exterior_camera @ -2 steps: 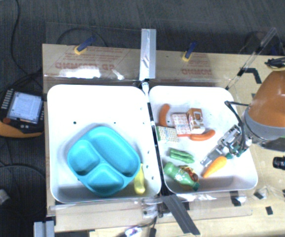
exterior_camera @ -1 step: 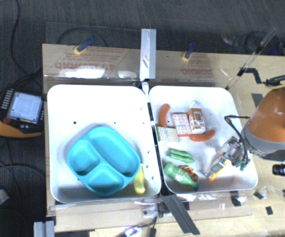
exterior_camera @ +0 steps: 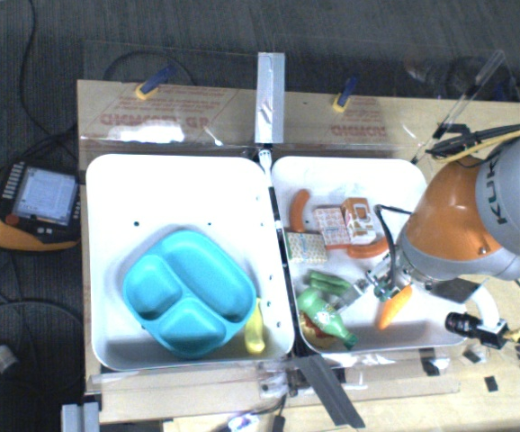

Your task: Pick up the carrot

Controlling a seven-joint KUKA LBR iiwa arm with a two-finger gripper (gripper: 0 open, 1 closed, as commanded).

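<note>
1. Where the arm reaches in from the right over the right bin, I see the hand low in that bin, its tip at the carrot.
2. I cannot tell from this slant whether the hand is released or clenched.
3. Carrot: orange, tilted, in the right bin's near right part, its upper end touching the hand.
4. Just left of it I note green items, a patterned packet, and further back a sausage and small boxes.
5. Left bin: blue divided tray, with a yellow piece beside its near corner.
6. Both bins sit side by side on the surface.
</note>
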